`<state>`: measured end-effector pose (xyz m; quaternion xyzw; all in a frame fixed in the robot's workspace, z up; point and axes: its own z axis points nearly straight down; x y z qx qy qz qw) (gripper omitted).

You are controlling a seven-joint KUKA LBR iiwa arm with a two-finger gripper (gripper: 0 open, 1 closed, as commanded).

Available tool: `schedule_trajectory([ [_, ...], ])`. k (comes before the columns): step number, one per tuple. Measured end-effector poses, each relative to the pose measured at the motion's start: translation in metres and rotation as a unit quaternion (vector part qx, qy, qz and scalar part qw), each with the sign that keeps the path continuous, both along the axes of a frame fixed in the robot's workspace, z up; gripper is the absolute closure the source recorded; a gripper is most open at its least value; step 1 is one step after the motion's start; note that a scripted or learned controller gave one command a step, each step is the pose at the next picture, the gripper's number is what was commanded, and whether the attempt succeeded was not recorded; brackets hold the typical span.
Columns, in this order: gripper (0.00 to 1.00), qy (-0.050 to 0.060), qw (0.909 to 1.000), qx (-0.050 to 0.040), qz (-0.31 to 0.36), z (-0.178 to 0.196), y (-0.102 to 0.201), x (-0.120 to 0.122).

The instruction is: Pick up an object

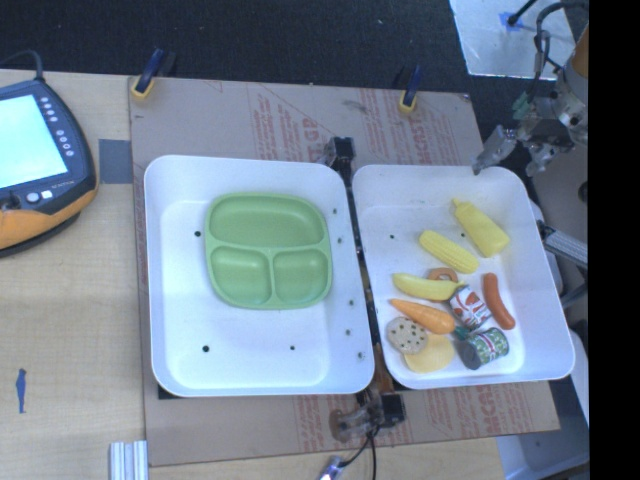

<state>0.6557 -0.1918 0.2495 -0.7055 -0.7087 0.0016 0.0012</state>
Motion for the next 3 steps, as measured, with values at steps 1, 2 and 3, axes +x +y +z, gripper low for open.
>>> schedule_trajectory([
  [1, 0.00, 0.001, 1.0000, 0.0001, 0.000, -0.159, -0.010, -0.017],
  [2, 0.00, 0.001, 1.0000, -0.0004, 0.000, -0.158, 0.011, -0.051],
  [3, 1.00, 0.002, 1.0000, -0.0009, 0.001, -0.148, 0.010, -0.051],
])
